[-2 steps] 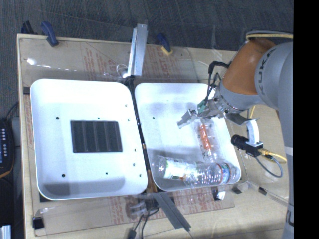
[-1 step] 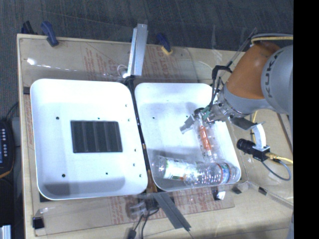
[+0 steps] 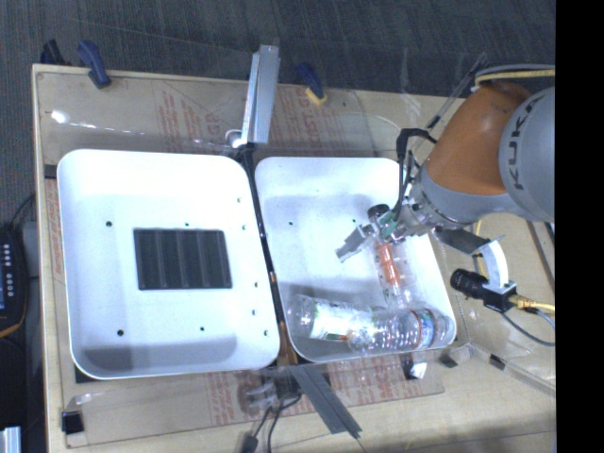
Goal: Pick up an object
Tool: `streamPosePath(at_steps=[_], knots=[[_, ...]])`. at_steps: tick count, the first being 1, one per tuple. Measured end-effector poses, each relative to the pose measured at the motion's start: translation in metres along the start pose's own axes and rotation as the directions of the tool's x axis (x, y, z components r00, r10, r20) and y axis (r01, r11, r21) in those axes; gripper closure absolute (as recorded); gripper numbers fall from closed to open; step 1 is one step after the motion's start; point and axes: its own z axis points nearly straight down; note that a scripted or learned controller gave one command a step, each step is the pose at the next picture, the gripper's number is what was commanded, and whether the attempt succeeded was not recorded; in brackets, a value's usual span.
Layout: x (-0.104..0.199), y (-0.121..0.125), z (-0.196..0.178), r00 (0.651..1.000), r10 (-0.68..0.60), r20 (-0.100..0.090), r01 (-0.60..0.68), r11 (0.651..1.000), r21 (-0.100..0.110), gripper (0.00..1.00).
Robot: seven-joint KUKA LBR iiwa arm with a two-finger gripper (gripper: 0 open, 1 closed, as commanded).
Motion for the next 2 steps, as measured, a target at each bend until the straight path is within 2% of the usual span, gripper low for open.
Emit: streamPosePath(at_steps=[1, 2], knots=[[-0.023, 0.000, 0.025, 0.999, -0.033, -0.002, 0.033, 0.999, 0.002, 0.00], [-0.030, 0.013, 0.041, 1.000, -0.015, 0.003, 0.015, 1.000, -0.002, 0.00]])
